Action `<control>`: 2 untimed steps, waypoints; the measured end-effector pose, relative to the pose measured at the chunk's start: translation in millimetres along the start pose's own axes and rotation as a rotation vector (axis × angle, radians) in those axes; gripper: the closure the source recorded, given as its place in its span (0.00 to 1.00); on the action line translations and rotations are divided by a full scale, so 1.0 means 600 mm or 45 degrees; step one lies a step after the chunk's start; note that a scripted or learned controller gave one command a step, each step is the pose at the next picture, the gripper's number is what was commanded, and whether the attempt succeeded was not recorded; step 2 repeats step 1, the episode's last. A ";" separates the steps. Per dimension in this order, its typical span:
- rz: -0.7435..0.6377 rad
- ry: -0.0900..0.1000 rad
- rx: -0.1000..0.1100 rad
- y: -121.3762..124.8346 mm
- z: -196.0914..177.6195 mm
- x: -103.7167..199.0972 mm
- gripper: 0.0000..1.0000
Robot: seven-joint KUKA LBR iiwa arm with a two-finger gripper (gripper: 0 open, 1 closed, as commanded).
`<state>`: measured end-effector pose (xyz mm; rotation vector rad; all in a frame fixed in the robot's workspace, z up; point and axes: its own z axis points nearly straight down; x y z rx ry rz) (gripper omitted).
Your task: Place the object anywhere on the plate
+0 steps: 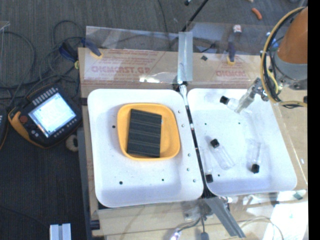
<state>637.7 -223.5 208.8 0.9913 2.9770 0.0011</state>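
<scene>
A yellow square plate (172, 134) sits in the middle of the left bin (102, 184). On it lies a black ribbed rectangular block (144, 133), flat and within the plate's rim. The arm's orange band and grey wrist (292, 59) hang over the far right corner of the right bin. My gripper (246, 100) reaches down and to the left from there, over the back of the right bin and well away from the plate. Nothing shows in its grasp.
The right bin (280, 179) holds three clear vials with black caps: one at the back (224, 101) close to the gripper, two nearer the front (221, 154) (254, 159). A small black piece (209, 177) lies by the divider. A teach pendant (46, 117) rests left of the bench.
</scene>
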 end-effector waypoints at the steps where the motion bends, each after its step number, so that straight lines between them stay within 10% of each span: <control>1: 0.000 0.000 0.000 0.000 0.000 0.000 0.00; 2: 0.000 0.000 0.000 0.000 0.000 0.000 0.00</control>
